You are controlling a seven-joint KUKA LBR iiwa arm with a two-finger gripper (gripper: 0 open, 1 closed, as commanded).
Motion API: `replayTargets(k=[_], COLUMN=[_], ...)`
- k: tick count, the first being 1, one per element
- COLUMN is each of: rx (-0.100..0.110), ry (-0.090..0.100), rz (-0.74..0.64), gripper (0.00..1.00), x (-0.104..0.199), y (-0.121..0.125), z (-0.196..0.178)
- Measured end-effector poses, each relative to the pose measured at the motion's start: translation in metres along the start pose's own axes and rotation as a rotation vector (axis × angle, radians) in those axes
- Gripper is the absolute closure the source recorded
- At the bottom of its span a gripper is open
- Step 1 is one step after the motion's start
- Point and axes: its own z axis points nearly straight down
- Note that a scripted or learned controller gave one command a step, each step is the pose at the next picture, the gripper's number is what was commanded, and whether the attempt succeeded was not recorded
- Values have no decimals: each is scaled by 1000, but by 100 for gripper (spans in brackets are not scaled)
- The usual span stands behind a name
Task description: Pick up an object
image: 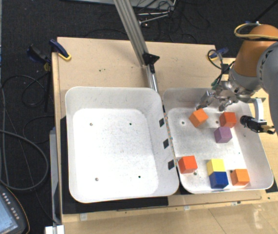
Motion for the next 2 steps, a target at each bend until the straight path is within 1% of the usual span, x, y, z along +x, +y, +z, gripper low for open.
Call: replayTargets(k=[1, 2], rx=[-8, -13], ry=[-3, -4], rz=[-1, 4], gripper=[100, 100], x=[0, -5], y=[2, 0], z=[-15, -78])
